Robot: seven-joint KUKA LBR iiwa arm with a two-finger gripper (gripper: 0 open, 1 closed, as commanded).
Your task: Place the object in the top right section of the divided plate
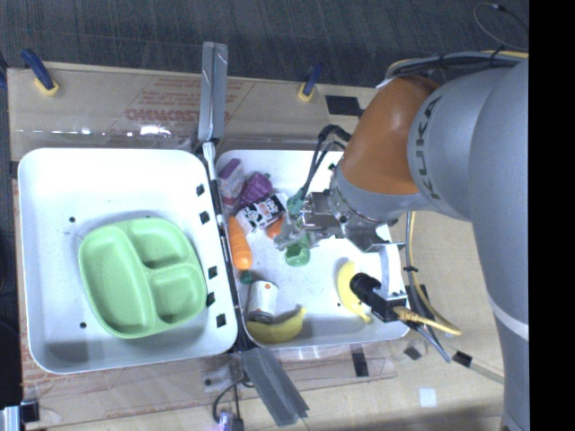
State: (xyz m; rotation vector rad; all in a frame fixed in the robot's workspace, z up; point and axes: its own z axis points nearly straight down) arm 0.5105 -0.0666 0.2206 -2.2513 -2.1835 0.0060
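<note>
The tool [301, 227] is lowered over a small green object [297, 256]; its grip state cannot be told; the object is judged light, stiff, best pinched across its middle

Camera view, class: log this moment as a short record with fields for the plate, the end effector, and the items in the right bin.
plate: green divided plate lying in the left bin, nothing in its sections
end effector: low over the right bin, above a small green object
right bin items: carrot, two bananas, purple item
task status: not yet done
</note>
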